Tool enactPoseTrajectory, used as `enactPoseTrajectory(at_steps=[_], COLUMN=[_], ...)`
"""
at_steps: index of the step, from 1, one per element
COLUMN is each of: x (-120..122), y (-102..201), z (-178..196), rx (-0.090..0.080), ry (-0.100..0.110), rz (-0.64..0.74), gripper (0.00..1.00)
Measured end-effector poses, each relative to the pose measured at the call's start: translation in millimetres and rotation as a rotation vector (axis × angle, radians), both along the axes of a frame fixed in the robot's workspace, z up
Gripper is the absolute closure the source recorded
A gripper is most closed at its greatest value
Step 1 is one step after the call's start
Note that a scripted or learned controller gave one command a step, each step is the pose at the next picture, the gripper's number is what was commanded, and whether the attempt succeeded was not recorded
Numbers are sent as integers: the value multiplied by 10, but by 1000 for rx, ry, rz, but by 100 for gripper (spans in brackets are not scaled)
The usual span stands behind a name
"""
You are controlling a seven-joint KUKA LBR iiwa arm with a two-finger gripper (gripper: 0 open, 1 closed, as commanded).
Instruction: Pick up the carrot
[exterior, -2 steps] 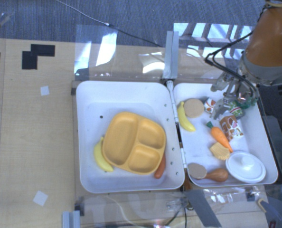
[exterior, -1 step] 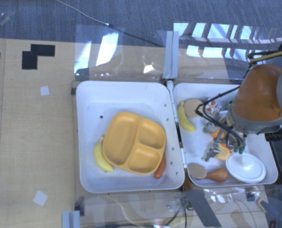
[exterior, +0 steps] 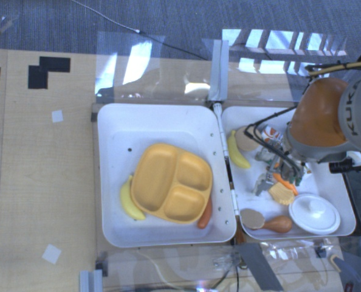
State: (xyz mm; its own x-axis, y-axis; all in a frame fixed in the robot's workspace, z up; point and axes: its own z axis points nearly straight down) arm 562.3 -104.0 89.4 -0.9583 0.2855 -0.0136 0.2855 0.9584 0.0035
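Carrot [exterior: 285, 182] sits in the right bin [exterior: 348, 222], mid frame right, a thin orange strip lying on the upper edge of a yellow-tan wedge [exterior: 282, 193]. Hand [exterior: 270, 176] is low in the same bin, just left of the carrot and about touching it; can't tell if the fingers are wide or closed, cables and wrist clutter block them. Nothing visibly between them.

Arm [exterior: 319, 119] comes in from the right edge, orange band above the wrist. Other stuff in the right bin: banana [exterior: 237, 151] along the left wall, white lidded bowl [exterior: 315, 213] lower right, brown pear-shaped piece [exterior: 276, 225] and a round tan piece [exterior: 251, 218] along the bottom edge.

Left bin [exterior: 113, 224] holds a yellow divided plate [exterior: 171, 182], a second banana [exterior: 129, 202] tucked under its left side, a reddish sausage [exterior: 205, 213] under its lower right corner. Worktop [exterior: 41, 181] is light wood.
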Motion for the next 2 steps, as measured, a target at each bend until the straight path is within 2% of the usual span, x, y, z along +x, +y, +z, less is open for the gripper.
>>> enactPoseTrajectory(at_steps=[1,2], x=[-510,-476], y=[79,89], z=[4,132], rx=[0,-1], ry=[-1,-9], rz=[-54,-47], gripper=[0,100])
